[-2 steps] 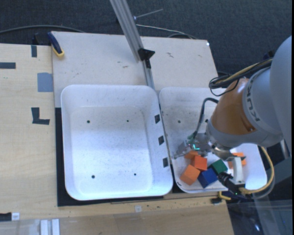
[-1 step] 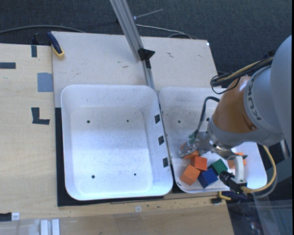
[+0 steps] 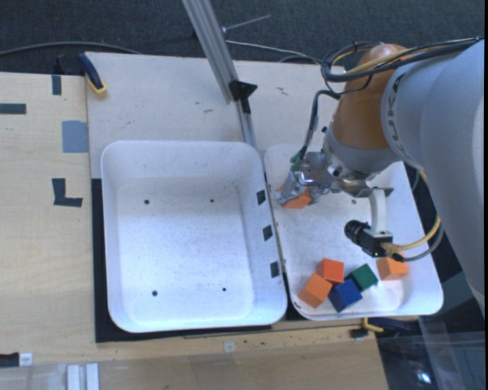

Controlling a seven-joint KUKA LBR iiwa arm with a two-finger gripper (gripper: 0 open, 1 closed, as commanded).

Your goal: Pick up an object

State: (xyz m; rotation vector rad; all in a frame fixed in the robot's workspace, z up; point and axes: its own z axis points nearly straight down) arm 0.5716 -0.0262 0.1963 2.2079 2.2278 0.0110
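Hovering over the right bin (image 3: 415,218) near its upper-left wall, the end effector (image 3: 299,187) was clamped on an orange block (image 3: 295,200), other blocks (image 3: 339,283) clustered near the front.

Matt speckled white plastic bins (image 3: 118,218), wooden bench (image 3: 24,242)

No legible text, labels, brand names, numbers or signs appear on the surface (image 3: 32,218), the bins, the blocks or the arm.
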